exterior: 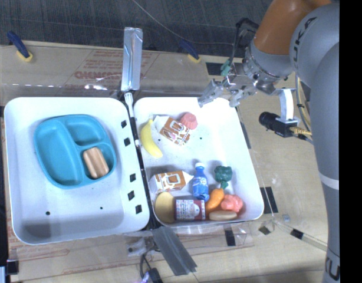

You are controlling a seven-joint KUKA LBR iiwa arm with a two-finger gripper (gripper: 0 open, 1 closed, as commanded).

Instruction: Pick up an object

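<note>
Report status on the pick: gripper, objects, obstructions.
Gripper open, above right bin's far rim, holding nothing. Banana and carton nearest below. Nothing between gripper and them.

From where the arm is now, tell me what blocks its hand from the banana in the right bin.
Nothing visible. The hand is above the right bin's far rim; the banana lies on open bin floor by the left wall, with a small carton beside it.

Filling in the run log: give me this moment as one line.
gripper: above right bin's far rim, holding nothing | banana: in right bin | blue tray: left bin
</note>
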